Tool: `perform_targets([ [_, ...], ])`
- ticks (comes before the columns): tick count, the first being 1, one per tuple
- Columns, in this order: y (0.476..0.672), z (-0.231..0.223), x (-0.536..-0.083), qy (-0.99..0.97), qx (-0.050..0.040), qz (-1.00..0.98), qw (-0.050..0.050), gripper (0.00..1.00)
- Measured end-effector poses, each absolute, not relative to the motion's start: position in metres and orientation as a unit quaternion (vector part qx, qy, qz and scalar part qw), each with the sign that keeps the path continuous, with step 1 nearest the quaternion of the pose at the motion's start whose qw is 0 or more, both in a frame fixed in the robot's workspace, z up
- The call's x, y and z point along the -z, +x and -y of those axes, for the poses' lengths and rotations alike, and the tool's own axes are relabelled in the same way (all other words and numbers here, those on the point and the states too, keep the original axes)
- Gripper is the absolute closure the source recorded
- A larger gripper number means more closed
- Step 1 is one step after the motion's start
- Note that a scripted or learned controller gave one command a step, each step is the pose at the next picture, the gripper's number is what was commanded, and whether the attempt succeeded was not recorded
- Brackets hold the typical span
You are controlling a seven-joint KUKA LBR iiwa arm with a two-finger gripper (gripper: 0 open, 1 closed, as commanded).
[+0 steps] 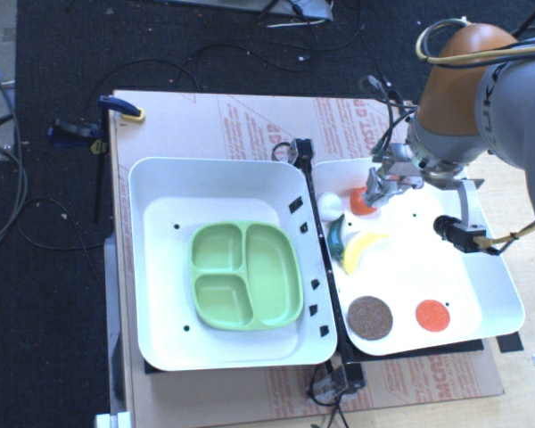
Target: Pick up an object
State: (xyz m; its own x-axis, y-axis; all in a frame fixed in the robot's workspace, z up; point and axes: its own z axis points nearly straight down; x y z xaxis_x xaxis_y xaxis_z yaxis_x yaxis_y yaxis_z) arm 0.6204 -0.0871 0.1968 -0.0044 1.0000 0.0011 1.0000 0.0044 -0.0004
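**Pick not done yet: I'm over the red piece, nothing lifted**

My gripper (381,188) is low in the right bin (495,275), right of centre in the frame, near that bin's upper left corner. Can't tell from this angle how my grip is set; the wrist blocks the tip. Not claiming a hold.

Closest thing: a small red-orange object (362,203), just below and left of my tip, touching or nearly so. It looks to be sitting on the bin floor, not raised. My read: this is the pick target, and I'm at the approach/grasp step.

Going outward in the same bin:
- white ball (329,206) just left of the red piece, against the divider
- teal object (337,235) below the ball, with a yellow banana (360,247) just beside it
- brown disc (370,316) near the lower edge
- red disc (432,315) right of the brown one, apart from it

Left bin (152,239), centre-left of frame: a green divided plate (247,275), well apart from me.

Done: positioned over a candidate. Left: confirm grip, lift clear of the bin. Risk I'd flag: the ball crowds the red piece.
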Motion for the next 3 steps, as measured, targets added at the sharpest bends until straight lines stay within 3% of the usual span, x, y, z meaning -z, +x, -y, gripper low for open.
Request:
perform_targets([
  [2,0.618,-0.019,-0.210,-0.705,0.0009,0.709,0.000,1.00],
  [3,0.605,-0.070,-0.211,-0.706,0.0002,0.709,0.000,1.00],
])
